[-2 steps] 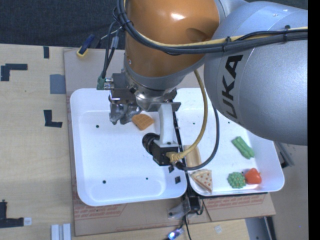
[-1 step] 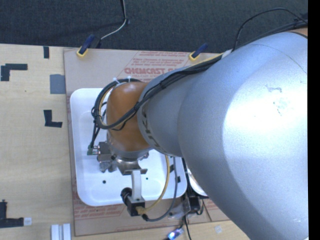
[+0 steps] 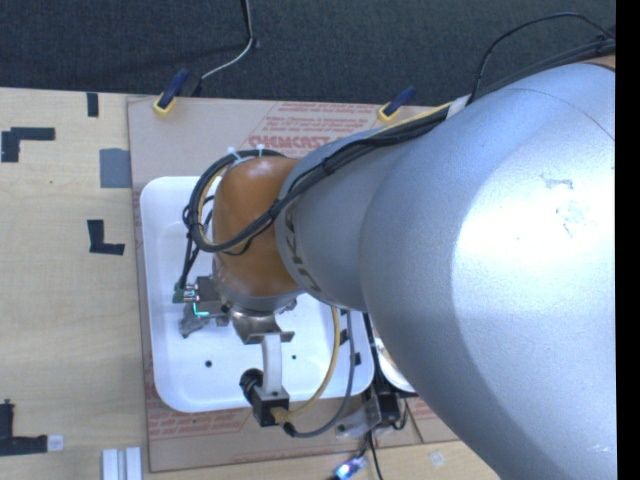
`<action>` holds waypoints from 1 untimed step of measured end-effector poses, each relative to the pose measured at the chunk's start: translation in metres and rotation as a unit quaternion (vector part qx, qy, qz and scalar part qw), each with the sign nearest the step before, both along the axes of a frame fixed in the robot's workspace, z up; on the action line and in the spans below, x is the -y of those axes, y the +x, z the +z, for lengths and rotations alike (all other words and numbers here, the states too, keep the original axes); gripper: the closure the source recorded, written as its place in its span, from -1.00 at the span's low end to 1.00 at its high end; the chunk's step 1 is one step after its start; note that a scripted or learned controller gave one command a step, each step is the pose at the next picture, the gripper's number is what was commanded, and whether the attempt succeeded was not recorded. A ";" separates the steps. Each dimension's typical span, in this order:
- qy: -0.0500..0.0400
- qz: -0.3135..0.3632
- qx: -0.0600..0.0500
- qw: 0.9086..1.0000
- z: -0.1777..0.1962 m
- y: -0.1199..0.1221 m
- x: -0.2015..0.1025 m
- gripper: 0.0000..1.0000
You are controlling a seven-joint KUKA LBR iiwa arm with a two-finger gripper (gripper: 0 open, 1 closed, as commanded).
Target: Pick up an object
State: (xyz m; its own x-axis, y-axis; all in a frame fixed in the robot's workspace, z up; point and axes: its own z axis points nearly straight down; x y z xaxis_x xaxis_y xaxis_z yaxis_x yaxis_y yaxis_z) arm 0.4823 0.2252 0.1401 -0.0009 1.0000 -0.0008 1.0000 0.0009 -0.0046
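Observation:
The left white bin (image 3: 165, 268) lies under my arm, with its left wall and near corner showing. My gripper (image 3: 200, 310) hangs low over the middle of this bin, below the orange band (image 3: 250, 228) of the wrist, and the wrist hides most of it. Only a metal part with a small green light sticks out on its left side. On the bare bin floor near the front I see just a small dark dot (image 3: 207, 363). Whether anything lies under the gripper is hidden by the arm.
The grey arm (image 3: 480, 268) covers the right half of the view and nearly all of the right bin (image 3: 388, 370). Both bins rest on a brown cardboard sheet (image 3: 300, 123) held by two yellow-and-blue clamps (image 3: 170, 90) at its far edge. The wooden bench (image 3: 60, 268) extends to the left.

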 end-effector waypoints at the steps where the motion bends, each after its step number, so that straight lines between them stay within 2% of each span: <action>1: 0.000 0.000 0.000 1.000 -0.017 0.007 -0.008 -1.00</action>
State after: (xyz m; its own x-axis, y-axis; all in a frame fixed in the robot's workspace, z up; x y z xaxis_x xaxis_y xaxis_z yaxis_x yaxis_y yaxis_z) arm 0.4891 0.2334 0.1233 -0.0015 1.0000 -0.0009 1.0000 0.0015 -0.0046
